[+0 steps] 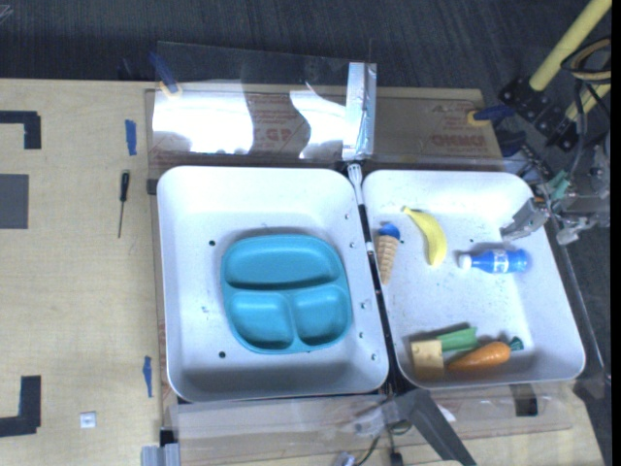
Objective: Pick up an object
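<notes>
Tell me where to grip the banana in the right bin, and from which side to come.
Grip the banana across its middle, coming straight down from above. It lies flat on the right bin floor, long and curved, running up-left to down-right, with bare floor on both flanks. Set the fingers across its narrow width; the ice cream cone on its left looks far enough off.

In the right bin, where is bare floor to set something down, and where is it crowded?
Bare floor lies mid right white bin, between the blue-capped bottle above and the orange carrot below. Crowded along its left side: yellow banana, ice-cream cone toy.
</notes>
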`<state>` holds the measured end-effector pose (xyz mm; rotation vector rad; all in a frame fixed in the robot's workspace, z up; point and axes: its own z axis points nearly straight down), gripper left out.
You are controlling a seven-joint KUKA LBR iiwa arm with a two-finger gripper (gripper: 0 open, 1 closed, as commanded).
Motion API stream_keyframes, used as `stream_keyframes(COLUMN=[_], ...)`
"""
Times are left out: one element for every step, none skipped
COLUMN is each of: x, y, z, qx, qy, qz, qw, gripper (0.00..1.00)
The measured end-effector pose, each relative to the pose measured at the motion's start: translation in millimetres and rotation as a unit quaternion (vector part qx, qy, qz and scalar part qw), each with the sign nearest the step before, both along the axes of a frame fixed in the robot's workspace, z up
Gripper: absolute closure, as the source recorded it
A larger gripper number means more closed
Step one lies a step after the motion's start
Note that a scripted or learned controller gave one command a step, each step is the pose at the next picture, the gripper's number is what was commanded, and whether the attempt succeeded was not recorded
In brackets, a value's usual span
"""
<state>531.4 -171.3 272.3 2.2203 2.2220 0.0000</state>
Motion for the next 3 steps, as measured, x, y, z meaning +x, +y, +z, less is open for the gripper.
stream_keyframes(x=[44.8,72.2,72.9], y=[81.8,40.9,41.0], z=[-120.8,-183.5,-172.7], qx=[0.0018,-0.0001,-0.0004], qy=[0.005,-0.003,-0.004], qz=[-0.004,-0.029,-0.029], qw=[1.0,0.9996,0.9996], gripper=[0.0,0.0,1.0])
